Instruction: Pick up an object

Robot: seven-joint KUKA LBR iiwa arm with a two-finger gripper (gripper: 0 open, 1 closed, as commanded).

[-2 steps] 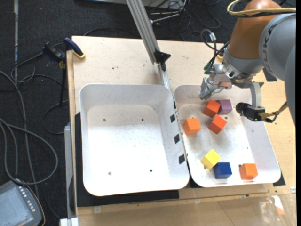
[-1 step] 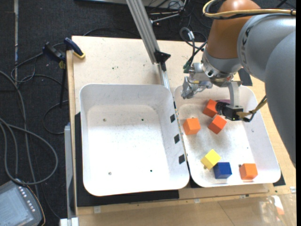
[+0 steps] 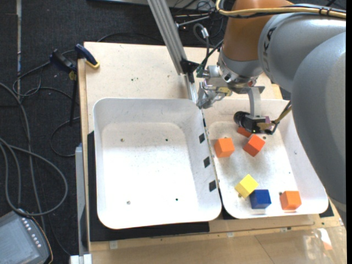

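Several small cubes lie in the right bin (image 3: pixel 308 188). An orange cube (image 3: pixel 224 146) sits near the divider, with a red-orange cube (image 3: pixel 254 144) to its right. Behind that one a small red piece (image 3: pixel 243 130) is partly hidden. Toward the front are a yellow cube (image 3: pixel 246 185), a blue cube (image 3: pixel 260 198) touching it, and another orange cube (image 3: pixel 290 200). My gripper (image 3: pixel 209 97) hangs over the back end of the divider between the bins, up and left of the orange cube, with nothing seen in it.
The left bin (image 3: pixel 110 147) lies beside the right one, sharing a raised divider (image 3: pixel 206 153). A slanted metal rail (image 3: pixel 168 26) runs down to the gripper. The big grey arm (image 3: pixel 308 54) covers the right bin's back right corner.
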